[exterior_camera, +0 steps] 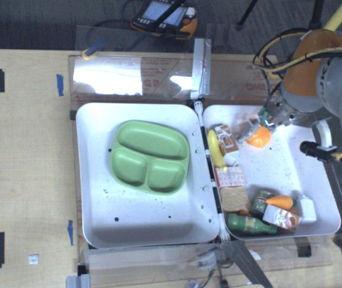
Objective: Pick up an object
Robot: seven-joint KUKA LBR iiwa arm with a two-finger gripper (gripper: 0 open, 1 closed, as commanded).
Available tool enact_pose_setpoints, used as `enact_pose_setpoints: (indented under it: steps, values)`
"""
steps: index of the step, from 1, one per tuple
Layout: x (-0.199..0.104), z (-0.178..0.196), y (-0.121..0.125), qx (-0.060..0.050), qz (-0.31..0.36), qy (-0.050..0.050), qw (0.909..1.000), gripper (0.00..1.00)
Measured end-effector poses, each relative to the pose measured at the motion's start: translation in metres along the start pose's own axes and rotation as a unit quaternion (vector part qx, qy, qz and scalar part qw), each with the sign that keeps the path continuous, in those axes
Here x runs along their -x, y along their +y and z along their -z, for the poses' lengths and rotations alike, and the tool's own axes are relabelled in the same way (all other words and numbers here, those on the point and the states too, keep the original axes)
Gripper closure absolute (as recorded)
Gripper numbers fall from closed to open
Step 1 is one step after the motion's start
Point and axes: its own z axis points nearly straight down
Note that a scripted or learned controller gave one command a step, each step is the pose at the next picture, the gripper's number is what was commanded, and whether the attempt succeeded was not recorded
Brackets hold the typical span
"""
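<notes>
Green divided plate [150,155] alone in left bin [93,209].

You see a pale green divided plate [150,156] in the white left bin [93,179], and a yellow banana [215,148], orange toy [258,137] and dark green bottle [250,224] in the white right bin [306,185].

bright overhead light | glare on clear panel [136,77] | slightly soft, perhaps compression

Matt green plastic tray [150,156]; glossy white bin [93,179]; pale wood bench [24,161].
</notes>
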Motion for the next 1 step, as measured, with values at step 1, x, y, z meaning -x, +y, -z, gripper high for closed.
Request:
enact_pose_setpoints:
  steps: [1]
  values:
    - [0.0155, -0.0003, -0.0044, 0.000, -0.032, 0.000, 0.9995, 0.00]
